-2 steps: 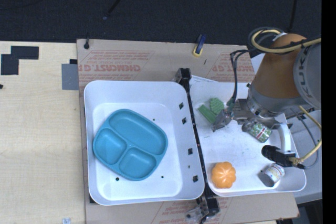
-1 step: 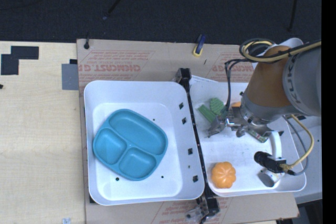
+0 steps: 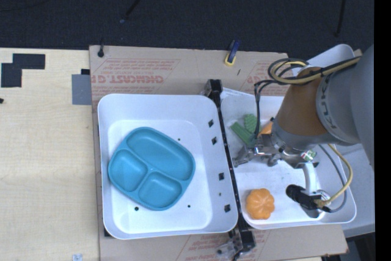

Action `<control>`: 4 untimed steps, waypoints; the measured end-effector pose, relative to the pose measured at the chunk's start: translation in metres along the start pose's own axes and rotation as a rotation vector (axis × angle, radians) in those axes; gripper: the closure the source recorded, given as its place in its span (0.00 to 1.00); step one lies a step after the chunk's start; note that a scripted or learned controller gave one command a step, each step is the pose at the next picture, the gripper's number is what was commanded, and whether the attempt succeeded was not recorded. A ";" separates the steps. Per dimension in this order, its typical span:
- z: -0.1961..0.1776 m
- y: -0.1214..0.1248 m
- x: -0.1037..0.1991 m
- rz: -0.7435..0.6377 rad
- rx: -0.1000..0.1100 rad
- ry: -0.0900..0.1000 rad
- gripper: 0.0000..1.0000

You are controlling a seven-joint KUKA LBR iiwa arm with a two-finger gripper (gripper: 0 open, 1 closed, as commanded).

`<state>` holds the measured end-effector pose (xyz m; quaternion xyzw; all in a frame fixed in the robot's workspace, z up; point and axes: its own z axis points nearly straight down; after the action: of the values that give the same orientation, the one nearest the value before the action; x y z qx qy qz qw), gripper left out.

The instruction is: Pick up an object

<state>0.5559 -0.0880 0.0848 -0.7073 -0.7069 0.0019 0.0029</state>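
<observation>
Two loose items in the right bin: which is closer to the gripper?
The green piece, just above the gripper in the view. The round orange one lies farther off, toward the view's lower edge.

The left bin (image 3: pixel 122 113) holds a plate (image 3: pixel 151 167), the right bin (image 3: pixel 278 183) a round toy (image 3: pixel 260 203) before a small toy (image 3: pixel 245 127).

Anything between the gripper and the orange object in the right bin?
Nothing visible. Bare bin floor separates the gripper from the orange object in the right bin. The green object lies on the gripper's far side, off that path.
</observation>
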 end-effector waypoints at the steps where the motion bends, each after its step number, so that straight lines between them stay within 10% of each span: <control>1: -0.012 0.000 -0.001 0.006 0.000 0.000 1.00; 4: -0.143 0.000 0.011 -0.002 -0.005 -0.001 1.00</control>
<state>0.5567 -0.0772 0.2281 -0.7067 -0.7075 0.0003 0.0008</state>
